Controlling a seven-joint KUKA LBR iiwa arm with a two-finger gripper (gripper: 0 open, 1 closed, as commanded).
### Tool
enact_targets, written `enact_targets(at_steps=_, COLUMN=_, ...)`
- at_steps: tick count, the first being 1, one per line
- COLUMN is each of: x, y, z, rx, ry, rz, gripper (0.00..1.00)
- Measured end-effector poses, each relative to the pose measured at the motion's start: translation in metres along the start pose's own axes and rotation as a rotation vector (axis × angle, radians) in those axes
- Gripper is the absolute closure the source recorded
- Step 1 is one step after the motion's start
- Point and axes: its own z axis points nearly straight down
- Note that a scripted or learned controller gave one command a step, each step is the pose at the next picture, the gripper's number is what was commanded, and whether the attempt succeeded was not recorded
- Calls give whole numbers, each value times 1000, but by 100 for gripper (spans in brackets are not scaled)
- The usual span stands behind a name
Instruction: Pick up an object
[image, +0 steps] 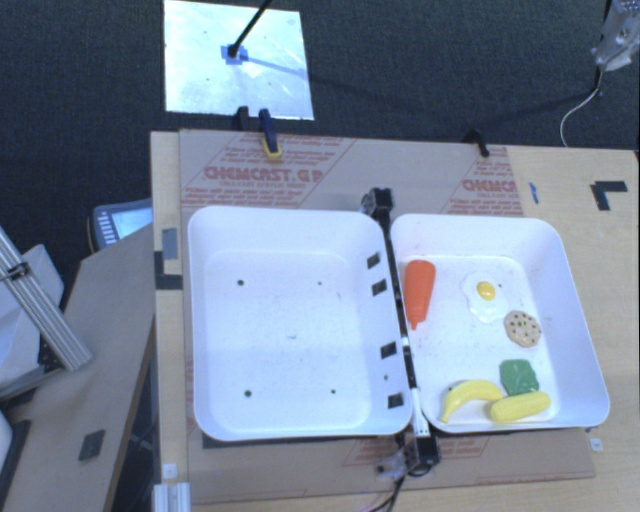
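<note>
Carrot (418, 291) lies in right bin (575, 290), ungripped.

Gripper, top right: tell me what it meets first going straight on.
Likely the dark carpet beyond the bench, if the gripper points downward; it sits at the picture's edge, so its direction and height are unclear.

Pale grey metallic tool (615, 40), white cable (580, 108)

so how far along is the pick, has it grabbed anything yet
Nothing looks done yet. The carrot, fried egg, cookie, green piece, banana and yellow piece all lie in the right bin. Nothing is in hand. The whole pick is left: reach in, grasp one, lift.
</note>
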Motion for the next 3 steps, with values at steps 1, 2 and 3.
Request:
enact_targets(at_steps=1, x=0, y=1, z=-12, rx=-3, ry=-2, rz=-4, gripper=100)
enact_targets(at_steps=2, x=1, y=1, z=-23, rx=-6, ry=-3, rz=-9, gripper=100)
enact_targets(at_steps=3, x=1, y=2, z=-34, rx=-10, ry=-5, rz=-13, gripper=100)
